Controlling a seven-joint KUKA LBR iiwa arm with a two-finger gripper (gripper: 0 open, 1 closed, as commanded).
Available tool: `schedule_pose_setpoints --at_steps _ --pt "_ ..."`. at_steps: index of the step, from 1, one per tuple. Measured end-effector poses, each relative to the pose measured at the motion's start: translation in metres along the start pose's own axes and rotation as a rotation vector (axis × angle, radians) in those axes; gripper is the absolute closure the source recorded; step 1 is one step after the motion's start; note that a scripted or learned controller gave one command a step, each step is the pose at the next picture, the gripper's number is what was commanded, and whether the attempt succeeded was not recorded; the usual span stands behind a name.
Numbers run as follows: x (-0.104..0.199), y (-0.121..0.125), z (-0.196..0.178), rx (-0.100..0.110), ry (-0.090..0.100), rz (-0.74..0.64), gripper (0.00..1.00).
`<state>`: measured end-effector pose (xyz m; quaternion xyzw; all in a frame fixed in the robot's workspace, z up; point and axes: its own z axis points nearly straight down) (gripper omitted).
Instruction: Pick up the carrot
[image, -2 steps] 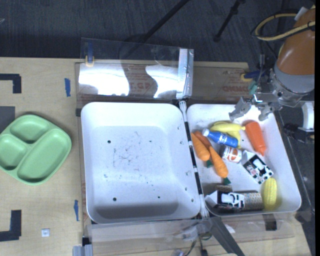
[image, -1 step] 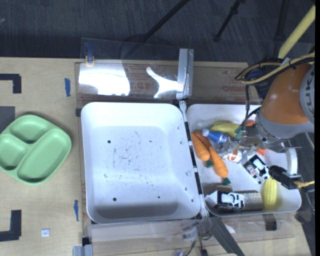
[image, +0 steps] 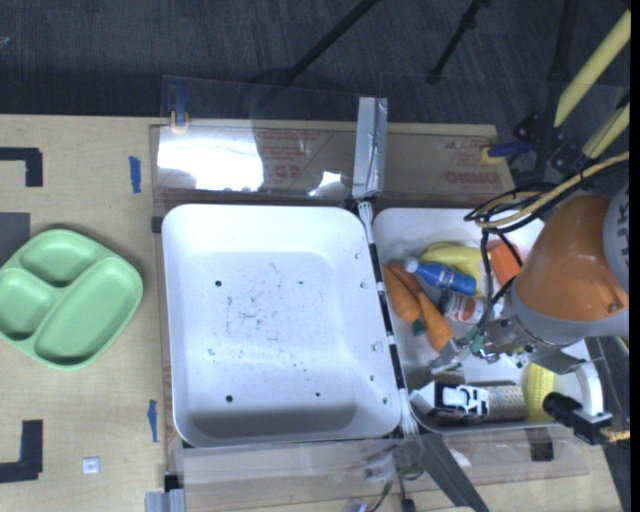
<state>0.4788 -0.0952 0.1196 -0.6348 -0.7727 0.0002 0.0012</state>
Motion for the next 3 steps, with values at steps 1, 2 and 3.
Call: schedule_pose_setpoints --at_steps 1,2,3 --pt "-0.012 0.03 0.033 -0.006 -0.002 -0.194 0.0" --pt "-0.014 0.031 0.021 -0.013 -0.006 -0.19 1.0" --pt "-0.01 0.017 0.032 -0.012 -0.004 0.041 1.0"
